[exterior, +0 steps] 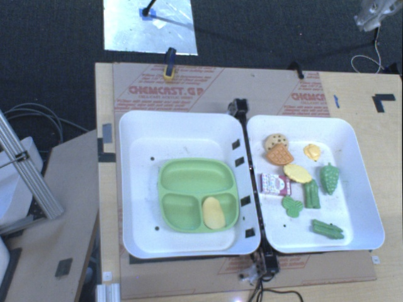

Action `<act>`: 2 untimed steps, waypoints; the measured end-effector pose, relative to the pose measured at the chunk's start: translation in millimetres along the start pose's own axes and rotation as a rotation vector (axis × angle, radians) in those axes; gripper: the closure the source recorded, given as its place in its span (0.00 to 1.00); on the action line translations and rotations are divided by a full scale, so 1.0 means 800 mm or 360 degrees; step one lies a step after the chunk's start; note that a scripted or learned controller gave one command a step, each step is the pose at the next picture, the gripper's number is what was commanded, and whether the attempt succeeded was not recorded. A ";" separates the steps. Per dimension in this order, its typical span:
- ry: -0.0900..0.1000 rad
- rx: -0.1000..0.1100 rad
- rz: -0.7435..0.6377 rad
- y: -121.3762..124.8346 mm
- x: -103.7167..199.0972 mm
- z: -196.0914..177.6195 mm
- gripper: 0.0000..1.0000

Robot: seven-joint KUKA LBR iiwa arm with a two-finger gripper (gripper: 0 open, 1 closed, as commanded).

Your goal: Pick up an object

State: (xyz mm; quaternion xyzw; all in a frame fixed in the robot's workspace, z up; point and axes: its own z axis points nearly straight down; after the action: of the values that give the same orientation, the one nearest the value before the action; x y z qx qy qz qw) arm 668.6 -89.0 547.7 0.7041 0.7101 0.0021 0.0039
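The right bin holds several toy foods: a cookie, an orange wedge, a small yellow piece, a yellow slice, a green grape bunch, a pink and white box, a green stalk, a broccoli piece and a green pickle. In the left bin lies a green divided tray with a yellow piece in its lower right compartment. My gripper hangs at the top right corner, far beyond the bins and well away from every object.
A shiny metal sheet lies on the dark floor beyond the bench. A yellow and blue clamp sits at the bench's far edge. Black clips line the seam between the bins. A metal stand leans at the left.
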 end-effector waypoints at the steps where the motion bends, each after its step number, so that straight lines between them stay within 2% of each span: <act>1: -0.0003 -0.0005 -0.0008 0.000 0.000 -0.014 1.00; 2: -0.0005 -0.0009 -0.0015 0.001 0.000 -0.028 1.00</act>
State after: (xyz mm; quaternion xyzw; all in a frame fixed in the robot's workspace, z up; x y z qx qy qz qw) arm 669.1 -88.8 570.2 0.7007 0.7134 0.0030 0.0070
